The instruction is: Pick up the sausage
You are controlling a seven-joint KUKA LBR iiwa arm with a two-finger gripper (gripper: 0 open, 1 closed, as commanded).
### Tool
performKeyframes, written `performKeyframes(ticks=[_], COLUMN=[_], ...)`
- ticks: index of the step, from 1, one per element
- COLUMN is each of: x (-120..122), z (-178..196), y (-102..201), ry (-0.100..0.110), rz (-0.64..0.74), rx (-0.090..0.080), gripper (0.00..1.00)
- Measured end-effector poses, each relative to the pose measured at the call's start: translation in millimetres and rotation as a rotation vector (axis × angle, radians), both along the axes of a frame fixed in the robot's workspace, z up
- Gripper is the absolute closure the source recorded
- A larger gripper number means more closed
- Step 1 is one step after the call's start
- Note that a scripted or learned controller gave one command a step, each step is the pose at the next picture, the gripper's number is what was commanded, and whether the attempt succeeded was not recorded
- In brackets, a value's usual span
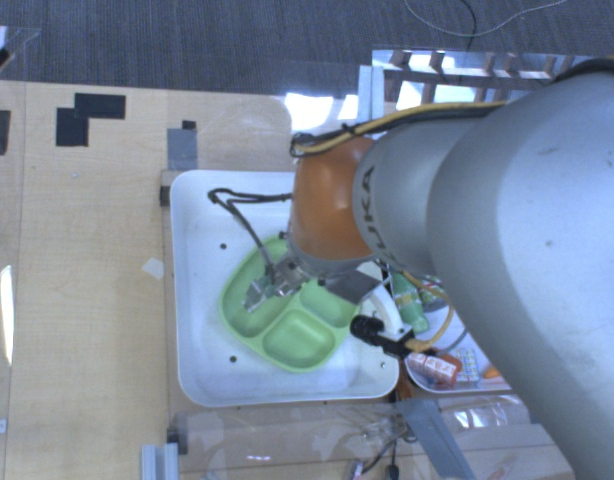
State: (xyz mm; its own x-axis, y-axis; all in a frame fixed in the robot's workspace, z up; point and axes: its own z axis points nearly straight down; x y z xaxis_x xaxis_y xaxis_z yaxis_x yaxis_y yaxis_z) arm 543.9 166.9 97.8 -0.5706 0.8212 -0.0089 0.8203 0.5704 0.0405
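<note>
The end effector [259,293] hangs over a green tray [299,343] in a white bin [202,258].

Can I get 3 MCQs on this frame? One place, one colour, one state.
1. Where is the end effector?
A. Over the green tray in the left bin
B. Over the carpet
C. Over the black marks on the bench

2. What colour is the sectioned tray?
A. Red
B. Light green
C. Blue

3. How does the tray lie?
A. Flat on the bin floor, open side up
B. Standing on edge against the bin wall
C. Hanging outside the bin

Key:
1. A: the end effector's tip sits above the tray's upper left part, inside the white bin.
2. B: the tray's compartments show pale green against the white bin.
3. A: its hollow compartments face the camera and it rests within the bin's walls.

The sausage cannot be made out here; the arm covers much of the scene.
</note>
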Motion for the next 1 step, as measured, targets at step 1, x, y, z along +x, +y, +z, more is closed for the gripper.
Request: performKeyframes(ticks=[1], x=[-19.5], z=[-0.9], y=[21.5], ry=[0.008], rz=[-0.500], rx=[0.016], gripper=[0.00])
